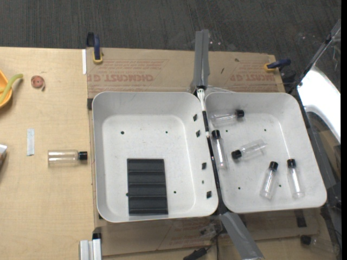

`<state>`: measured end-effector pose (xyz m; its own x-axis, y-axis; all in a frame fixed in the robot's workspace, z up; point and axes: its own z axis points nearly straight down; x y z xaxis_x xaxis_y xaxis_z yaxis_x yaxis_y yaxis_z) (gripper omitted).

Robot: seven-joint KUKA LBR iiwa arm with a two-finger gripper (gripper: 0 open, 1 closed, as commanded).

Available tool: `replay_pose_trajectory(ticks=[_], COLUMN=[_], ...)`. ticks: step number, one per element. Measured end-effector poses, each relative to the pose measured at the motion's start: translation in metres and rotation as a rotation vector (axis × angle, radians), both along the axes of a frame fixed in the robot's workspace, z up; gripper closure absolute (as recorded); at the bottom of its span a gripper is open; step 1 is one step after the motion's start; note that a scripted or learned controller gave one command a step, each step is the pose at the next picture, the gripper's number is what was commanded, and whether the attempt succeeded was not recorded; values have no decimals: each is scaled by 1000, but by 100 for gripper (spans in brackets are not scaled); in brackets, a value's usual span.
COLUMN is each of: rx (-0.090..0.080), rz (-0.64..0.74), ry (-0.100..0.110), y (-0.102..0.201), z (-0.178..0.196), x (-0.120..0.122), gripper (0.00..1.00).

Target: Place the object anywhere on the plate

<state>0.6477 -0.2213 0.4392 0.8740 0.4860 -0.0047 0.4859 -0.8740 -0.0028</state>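
Pincer width is something I cannot tell. Pickup seems not yet begun: clear black-capped vials (250,149) are lying in the right bin (255,180), the black ribbed plate (146,187) in the left bin (146,129). Next comes grasping one vial squarely.

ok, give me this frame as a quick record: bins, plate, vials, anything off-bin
left bin: holds a black ribbed plate, lying near its front edge
right bin: holds five clear vials with black caps
vial positions: one at the back, one along the left wall, one mid-bin, two at the front right
on plate: no vials
off-bin: a sixth vial lying on the wooden bench left of the bins
clamps: blue, at the back corners of the cardboard
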Motion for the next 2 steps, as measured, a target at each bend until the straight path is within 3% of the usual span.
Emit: replay_pose_trajectory(ticks=[1, 2], rx=[0, -1], rz=[-139, -294], ry=[1, -1], y=[-1, -1], z=[0, 0], x=[-12, 5], gripper=[0, 0])
